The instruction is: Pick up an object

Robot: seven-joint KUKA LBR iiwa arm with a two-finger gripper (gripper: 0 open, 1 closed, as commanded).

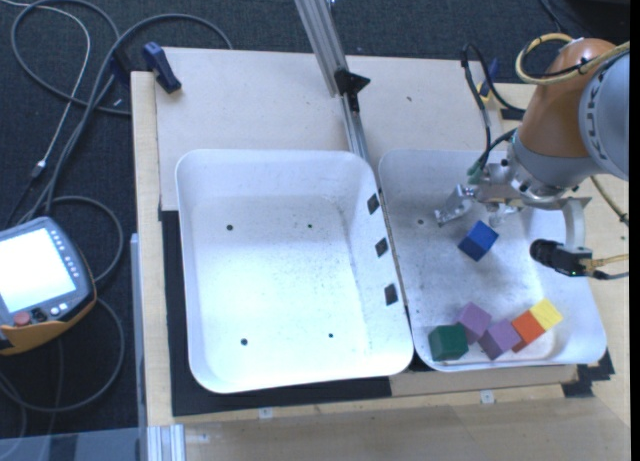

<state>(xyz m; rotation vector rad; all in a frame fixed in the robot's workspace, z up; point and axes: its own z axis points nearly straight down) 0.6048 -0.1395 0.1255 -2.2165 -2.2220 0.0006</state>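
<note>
Camera view: the claw (478, 207) hangs over the right bin (420, 249), its metal parts splayed; how far it is open cannot be told, and nothing is seen in its grasp. The blue cube (478, 240) lies just below it, loose on the bin floor, 1 corner turned toward the viewer, with no long axis. 5 more blocks (495, 329) huddle well below, at the near wall, probably slid there.

Two bins sat side by side on the bench (250, 89), the left bin (200, 179) at nine o'clock of the right bin (410, 179). In the right bin, one block (478, 240) lay near the centre, just beside the gripper (478, 211) at its twelve o'clock. Five more blocks (495, 329) clustered toward six o'clock, touching in a row along the near rim.
</note>
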